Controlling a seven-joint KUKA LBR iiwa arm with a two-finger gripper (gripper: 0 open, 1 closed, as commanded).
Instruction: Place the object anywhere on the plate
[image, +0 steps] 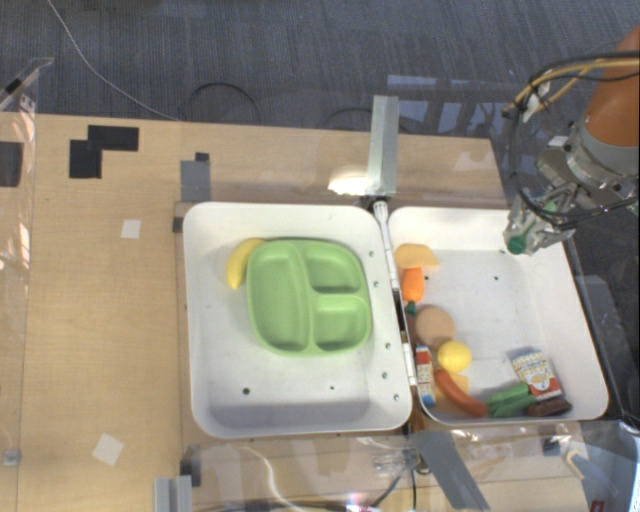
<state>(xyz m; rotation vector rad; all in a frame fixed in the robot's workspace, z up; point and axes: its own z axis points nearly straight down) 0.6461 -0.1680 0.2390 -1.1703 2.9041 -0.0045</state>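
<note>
The plate (305, 296) sits in the left bin (215, 390) with nothing in its compartments; a banana (238, 262) lies just beside it; toy foods (440, 340) crowd the right bin (530, 300); the end effector (527, 235) hovers over that bin's far corner, carrying nothing visible; cannot tell its opening; placing is not yet done.
</note>
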